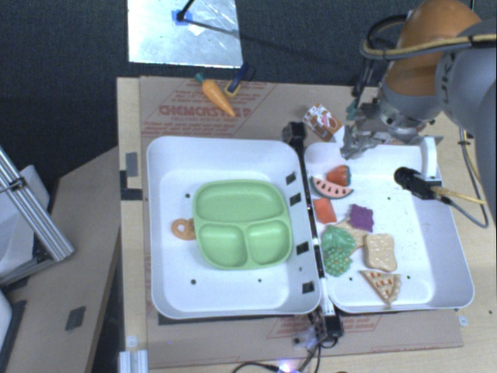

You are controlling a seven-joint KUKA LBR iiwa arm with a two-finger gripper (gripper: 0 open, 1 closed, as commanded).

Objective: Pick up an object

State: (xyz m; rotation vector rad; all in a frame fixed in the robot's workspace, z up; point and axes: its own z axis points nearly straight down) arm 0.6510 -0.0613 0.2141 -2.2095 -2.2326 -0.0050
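White plastic makes up the 2 shallow bins you see side by side on the table (132,208). Your left bin (167,286) carries a green divided plate (237,224) with 3 compartments, and a small tan pretzel (184,229) lies touching the plate's left edge. Your right bin (443,247) holds the toy food: a watermelon slice (332,181) near the top, an orange block (324,210) just below it, a purple piece (360,217) to the right, a green bunch of grapes (337,249) by the divider, a tan cracker (380,251) beside that, and a waffle-patterned wedge (383,284) at the bottom.

Look at the grey arm (466,84) coming in from the right with its orange band (431,29). Its gripper (353,148) sits low over the top left corner of the right bin, just above the watermelon slice. You cannot tell from this angle whether the gripper is spread or closed, and nothing is visibly held.

Outside the bins, a toy carrot (218,98) lies on the cardboard at the back, and a small red and white packet (321,121) sits just beyond the right bin's rim, left of the gripper.
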